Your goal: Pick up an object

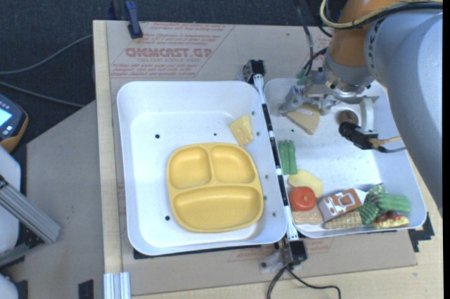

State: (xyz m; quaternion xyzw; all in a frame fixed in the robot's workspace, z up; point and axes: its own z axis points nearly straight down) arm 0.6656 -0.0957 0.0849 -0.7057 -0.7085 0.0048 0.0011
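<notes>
Dark carpet fills the upper part of the frame, and below it we see the table [176,44], a pale board with red lettering printed near its top edge and a blue clamp [131,18] at its upper left corner. Two shallow white bins sit on it side by side. At the centre of the frame, the left bin [140,104] holds a yellow divided tray [213,186] with three compartments, and a small pale yellow wedge [242,129] lies just beyond the tray's upper right corner, near the wall shared with the other bin. The right bin [401,167] carries the rest of the objects: a green piece [287,156] lying lengthwise beside the dividing wall, a yellow piece [306,182] below it, a red round item [304,199] touching that yellow piece, and a cluster along the lower right rim made up of a brown and white packet [342,203], a waffle-textured piece [341,222] and some green leafy items [388,205]. The grey arm [415,72] enters from the right of the frame, its orange band [358,27] above the wrist, and the end effector [309,107] hangs low over the upper left part of the right bin. A tan wedge [304,120] lies directly at its tip; we cannot tell whether the wedge is held or merely lying beneath it.
</notes>
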